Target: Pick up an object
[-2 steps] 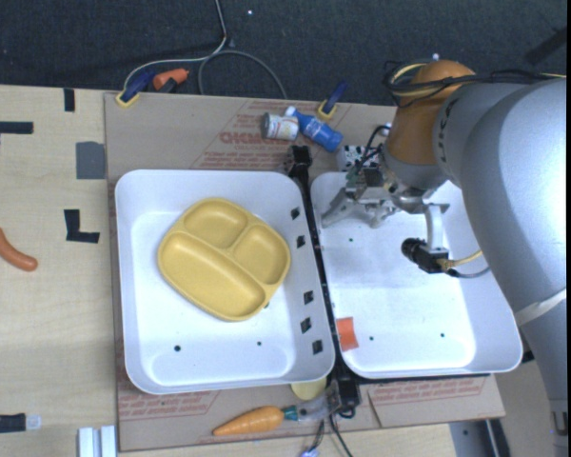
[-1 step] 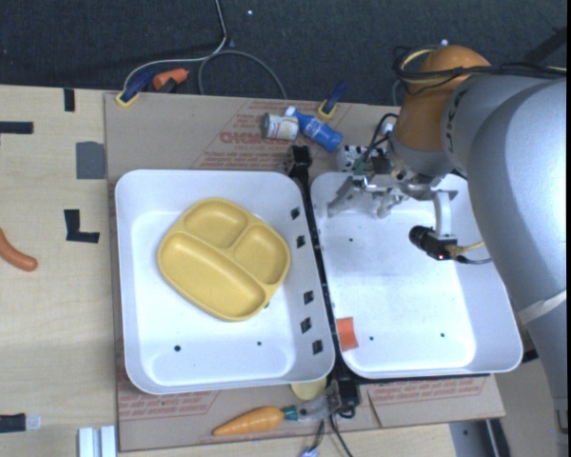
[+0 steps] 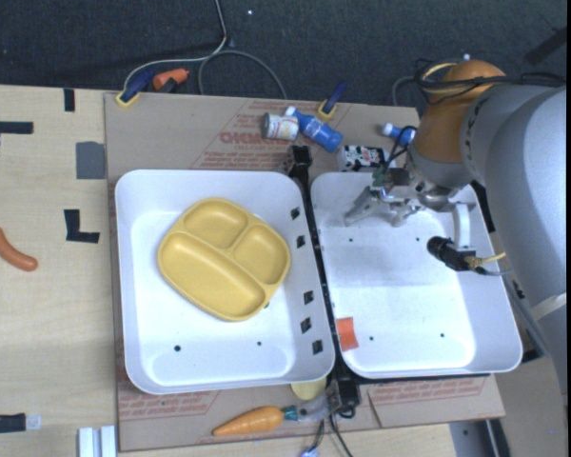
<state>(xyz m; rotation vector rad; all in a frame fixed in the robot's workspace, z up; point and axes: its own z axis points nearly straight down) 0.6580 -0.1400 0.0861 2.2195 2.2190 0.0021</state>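
Two shallow white plastic bins sit side by side on a cardboard sheet on the desk (image 3: 38, 188), smooth w/ rounded corners. Left bin (image 3: 143, 350) holds a yellow divided plate (image 3: 225, 257), matte plastic, rounded, three compartments, lying flat and turned at an angle, approx. mid-bin. Right bin (image 3: 457, 341) has a small orange square block (image 3: 345, 332) near its front-left corner, close to the wall btwn bins.

Arm (image 3: 523, 188) comes in from the right: smooth grey rounded casing, glossy orange band above the wrist. End effector (image 3: 392, 206) sits over the back of the right bin, metallic grey; can't tell if its fingers are wide or narrow, and nothing is seen btwn them. It's well apart from the orange block.

Outside the bins: orange sausage-shaped toy (image 3: 12, 248) on the pale wood desk at left, a tapered carrot-shaped toy (image 3: 250, 421) on the cardboard in front of the left bin, a blue-and-white bottle (image 3: 305, 127) lying on its side behind the bins. Orange-handled clamp (image 3: 152, 82) grips the cardboard's back-left corner. Black tape marks on the wood.
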